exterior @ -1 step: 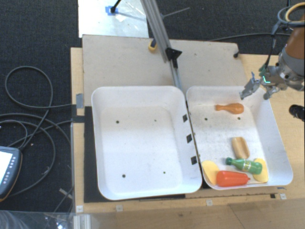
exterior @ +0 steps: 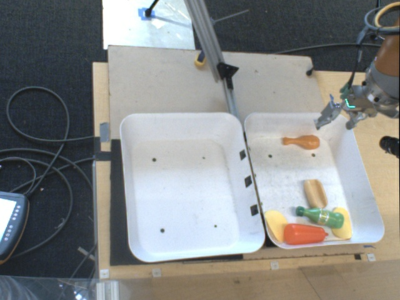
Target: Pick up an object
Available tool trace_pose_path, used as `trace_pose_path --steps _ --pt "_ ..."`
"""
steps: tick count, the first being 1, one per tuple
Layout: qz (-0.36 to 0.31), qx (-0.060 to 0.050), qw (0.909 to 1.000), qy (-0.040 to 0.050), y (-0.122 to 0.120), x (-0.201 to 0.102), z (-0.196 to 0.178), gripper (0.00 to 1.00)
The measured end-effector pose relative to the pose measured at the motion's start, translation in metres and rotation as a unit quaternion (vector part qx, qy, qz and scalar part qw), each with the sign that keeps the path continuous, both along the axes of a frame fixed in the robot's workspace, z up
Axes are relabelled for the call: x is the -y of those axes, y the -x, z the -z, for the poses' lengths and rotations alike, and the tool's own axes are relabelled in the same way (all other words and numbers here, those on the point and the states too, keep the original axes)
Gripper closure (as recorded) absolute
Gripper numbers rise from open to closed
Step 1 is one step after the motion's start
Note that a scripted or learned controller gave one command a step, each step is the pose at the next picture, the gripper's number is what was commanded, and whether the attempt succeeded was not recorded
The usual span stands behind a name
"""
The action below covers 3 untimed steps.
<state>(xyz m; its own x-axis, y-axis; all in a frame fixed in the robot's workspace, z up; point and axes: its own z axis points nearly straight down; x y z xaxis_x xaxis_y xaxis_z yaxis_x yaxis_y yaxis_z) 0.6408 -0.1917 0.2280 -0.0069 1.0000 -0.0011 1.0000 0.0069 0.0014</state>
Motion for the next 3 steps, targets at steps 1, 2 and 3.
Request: trace_pose_path --steps 1,2,3 --pt "0.000 -0.002 1.0000 -0.0008 0.003 -0.010 0.052 0.00" --pt "0.000 -0.001 1.0000 -0.0005 -0.001 -0.009 0.094 0.00" --pt "0.000 -0.002 1.0000 -0.0006 -0.001 -0.010 0.139 0.00"
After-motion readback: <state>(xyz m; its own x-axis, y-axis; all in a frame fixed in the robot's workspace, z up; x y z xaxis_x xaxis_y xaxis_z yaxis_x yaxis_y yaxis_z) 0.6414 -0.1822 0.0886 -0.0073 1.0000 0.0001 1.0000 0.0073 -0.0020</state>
